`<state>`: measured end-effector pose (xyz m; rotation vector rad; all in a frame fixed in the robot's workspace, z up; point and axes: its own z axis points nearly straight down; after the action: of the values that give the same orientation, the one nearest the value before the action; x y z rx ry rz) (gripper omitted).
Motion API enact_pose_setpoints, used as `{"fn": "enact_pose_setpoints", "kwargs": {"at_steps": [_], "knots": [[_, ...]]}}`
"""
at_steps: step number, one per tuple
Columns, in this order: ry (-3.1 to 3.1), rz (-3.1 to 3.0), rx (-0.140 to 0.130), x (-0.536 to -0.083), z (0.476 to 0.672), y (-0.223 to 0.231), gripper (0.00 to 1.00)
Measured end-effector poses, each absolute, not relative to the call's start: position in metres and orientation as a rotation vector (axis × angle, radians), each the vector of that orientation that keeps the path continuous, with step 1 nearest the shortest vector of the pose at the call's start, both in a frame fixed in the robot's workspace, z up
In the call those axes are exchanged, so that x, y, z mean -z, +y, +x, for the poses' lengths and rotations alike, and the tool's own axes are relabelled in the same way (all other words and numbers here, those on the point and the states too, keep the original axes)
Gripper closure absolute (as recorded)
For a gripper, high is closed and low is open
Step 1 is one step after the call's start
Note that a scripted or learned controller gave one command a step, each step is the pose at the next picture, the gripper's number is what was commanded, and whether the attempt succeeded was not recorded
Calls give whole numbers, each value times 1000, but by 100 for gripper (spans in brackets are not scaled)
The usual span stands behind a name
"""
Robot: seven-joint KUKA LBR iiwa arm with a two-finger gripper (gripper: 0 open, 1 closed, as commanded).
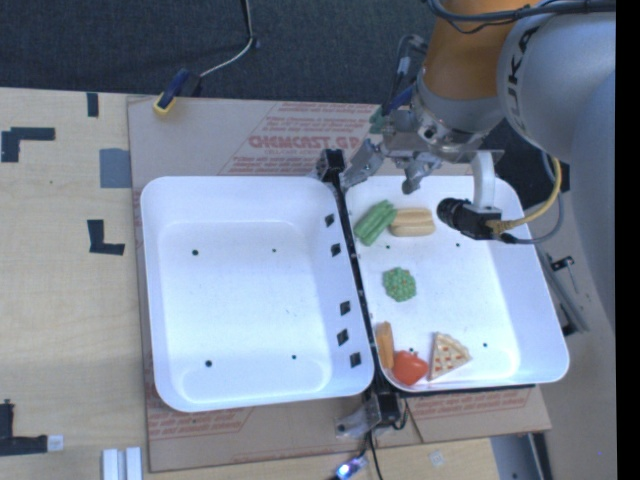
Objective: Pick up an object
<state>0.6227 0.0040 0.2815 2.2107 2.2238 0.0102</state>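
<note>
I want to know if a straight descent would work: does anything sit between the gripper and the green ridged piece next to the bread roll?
Nothing visible does. The gripper is above the far end of the right bin, with the green ridged piece just below it. The bread roll touches that piece's right side, beside the path rather than across it.

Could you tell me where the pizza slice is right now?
The pizza slice lies in the right bin's near corner, just right of the tomato.

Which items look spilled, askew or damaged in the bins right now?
Nothing stands out. The green pod, bread roll, broccoli, carrot, tomato and pizza slice all lie inside the right bin. The gripper hovers open above its far end.
</note>
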Motion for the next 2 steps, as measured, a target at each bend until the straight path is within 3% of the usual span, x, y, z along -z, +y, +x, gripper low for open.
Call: {"fn": "enact_pose_setpoints", "kwargs": {"at_steps": [1, 2], "knots": [[2226, 2213, -8, -344, 620, 41, 0], [2225, 2221, 0, -360, 534, 38, 0]]}}
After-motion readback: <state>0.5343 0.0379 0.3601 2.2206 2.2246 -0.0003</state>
